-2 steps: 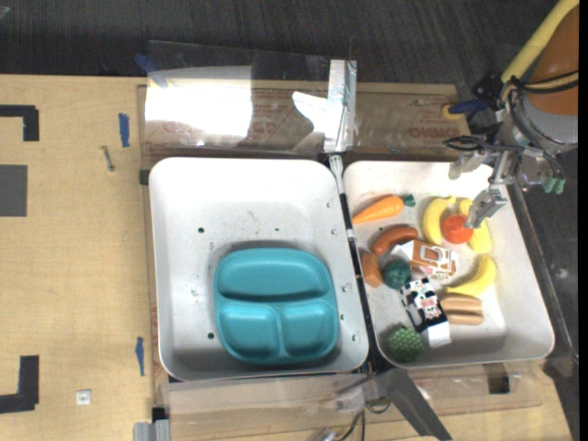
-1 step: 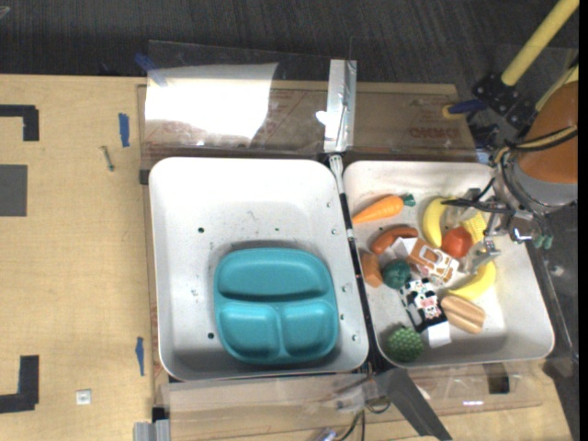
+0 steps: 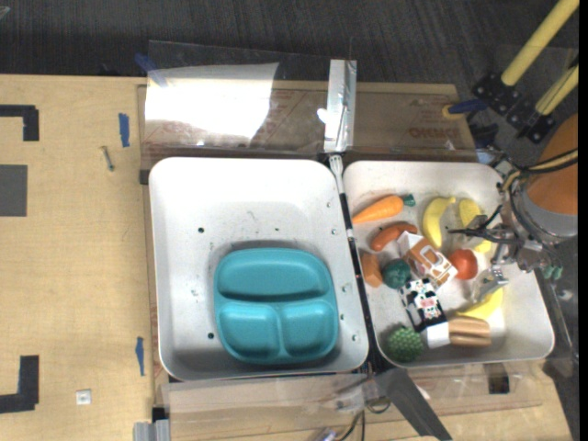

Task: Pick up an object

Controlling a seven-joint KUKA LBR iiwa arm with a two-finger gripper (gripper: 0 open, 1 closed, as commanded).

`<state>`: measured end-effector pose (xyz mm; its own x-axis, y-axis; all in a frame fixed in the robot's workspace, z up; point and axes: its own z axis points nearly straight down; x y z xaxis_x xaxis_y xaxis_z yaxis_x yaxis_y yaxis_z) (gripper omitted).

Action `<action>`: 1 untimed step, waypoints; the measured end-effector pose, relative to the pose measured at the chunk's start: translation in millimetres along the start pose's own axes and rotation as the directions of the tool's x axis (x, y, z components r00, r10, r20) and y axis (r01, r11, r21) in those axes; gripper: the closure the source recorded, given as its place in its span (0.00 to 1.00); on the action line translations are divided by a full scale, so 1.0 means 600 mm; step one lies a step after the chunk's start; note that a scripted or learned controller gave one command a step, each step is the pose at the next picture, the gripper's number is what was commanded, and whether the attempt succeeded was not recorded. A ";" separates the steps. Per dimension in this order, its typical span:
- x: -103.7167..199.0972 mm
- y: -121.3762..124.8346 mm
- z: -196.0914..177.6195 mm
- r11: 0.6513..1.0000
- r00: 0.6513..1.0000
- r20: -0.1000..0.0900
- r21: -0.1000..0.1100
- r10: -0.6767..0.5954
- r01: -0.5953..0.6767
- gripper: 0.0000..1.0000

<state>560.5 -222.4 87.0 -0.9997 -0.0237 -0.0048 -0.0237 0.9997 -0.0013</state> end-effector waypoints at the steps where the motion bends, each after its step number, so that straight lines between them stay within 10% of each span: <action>1: -0.101 0.149 -0.001 0.995 0.995 0.006 -0.004 0.100 -0.100 0.00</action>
